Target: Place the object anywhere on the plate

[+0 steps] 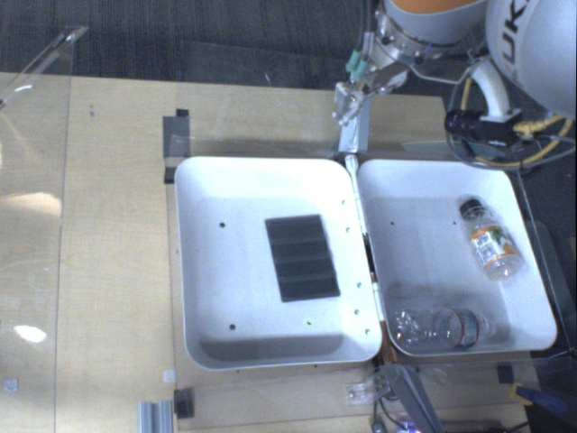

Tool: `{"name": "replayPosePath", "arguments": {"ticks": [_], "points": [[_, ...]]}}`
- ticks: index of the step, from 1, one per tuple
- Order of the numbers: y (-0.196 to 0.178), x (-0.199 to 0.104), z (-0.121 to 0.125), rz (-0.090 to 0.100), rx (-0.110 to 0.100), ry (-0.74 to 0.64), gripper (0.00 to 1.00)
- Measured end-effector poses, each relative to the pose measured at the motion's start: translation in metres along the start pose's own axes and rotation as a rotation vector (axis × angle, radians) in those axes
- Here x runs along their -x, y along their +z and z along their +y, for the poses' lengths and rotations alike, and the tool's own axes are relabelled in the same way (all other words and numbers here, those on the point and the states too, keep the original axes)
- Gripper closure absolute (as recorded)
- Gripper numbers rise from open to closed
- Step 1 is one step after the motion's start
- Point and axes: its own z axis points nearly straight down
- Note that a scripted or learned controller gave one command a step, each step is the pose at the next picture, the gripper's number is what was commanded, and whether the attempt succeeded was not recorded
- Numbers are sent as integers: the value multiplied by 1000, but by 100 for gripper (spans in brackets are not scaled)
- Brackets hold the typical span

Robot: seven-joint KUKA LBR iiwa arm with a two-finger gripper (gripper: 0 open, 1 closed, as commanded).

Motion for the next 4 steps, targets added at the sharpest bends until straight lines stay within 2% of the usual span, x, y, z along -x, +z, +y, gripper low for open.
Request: {"name": "replayPosePath", "arguments": {"ticks": [1, 3, 4], "points": [[36, -19, 49, 1, 1, -87, 100], [11, -20, 51, -4, 16, -92, 100], [11, -20, 51, -4, 16, -92, 0]]}}
